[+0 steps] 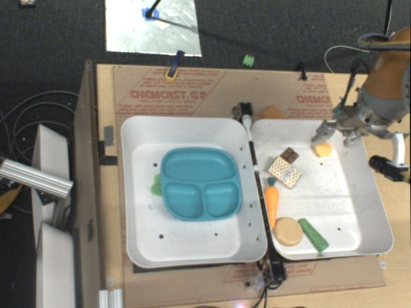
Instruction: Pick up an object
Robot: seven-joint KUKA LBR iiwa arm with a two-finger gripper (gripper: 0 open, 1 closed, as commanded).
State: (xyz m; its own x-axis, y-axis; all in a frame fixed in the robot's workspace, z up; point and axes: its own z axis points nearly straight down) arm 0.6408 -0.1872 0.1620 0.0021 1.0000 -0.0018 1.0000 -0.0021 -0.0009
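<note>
1. Small yellow cheese-like block [323, 150] in the right white bin's [359, 191] far part, just below the gripper [338, 132].
2. Jaws spread, gripping nothing.
3. Nearby: brown square chip [289, 154], checkered cracker [284, 171], orange carrot [272, 203]; well apart, teal divided plastic tray [200, 183] in the left bin.

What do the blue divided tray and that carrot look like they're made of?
The blue tray looks like moulded plastic: one even colour, smooth rounded compartments, a soft sheen. The carrot seems to be a toy, probably plastic too: flat uniform orange, a tidy green tip, no blemishes. Rubber or foam can't be ruled out.
</note>
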